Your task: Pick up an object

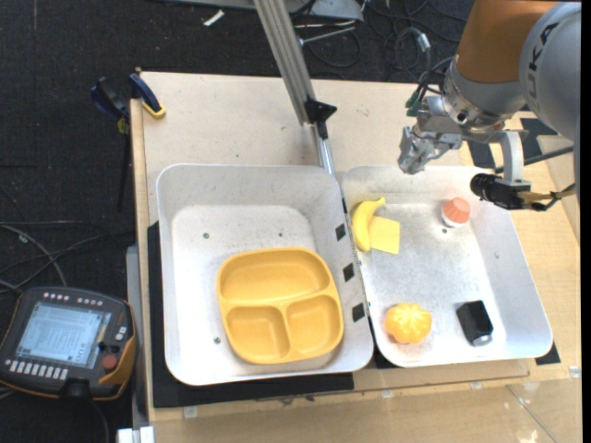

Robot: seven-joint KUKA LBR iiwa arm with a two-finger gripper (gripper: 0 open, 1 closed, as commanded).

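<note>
The right bin (pixel 499 275) holds several objects. A yellow banana (pixel 365 218) lies at its left edge beside a yellow block (pixel 385 235). A small pink-orange cup (pixel 455 211) sits toward the back right. At the front lie an orange (pixel 407 324) and a black box (pixel 475 322). My gripper (pixel 415 156) hangs over the bin's back edge, above and behind the banana, with nothing seen between its fingers.
The left bin (pixel 185 210) holds a yellow three-part tray (pixel 277 303). A slanted metal pole (pixel 291 58) runs down to the wall between the bins. A blue and yellow clamp (pixel 138 95) sits on the bench's back left corner. A teach pendant (pixel 65 340) lies at the lower left.
</note>
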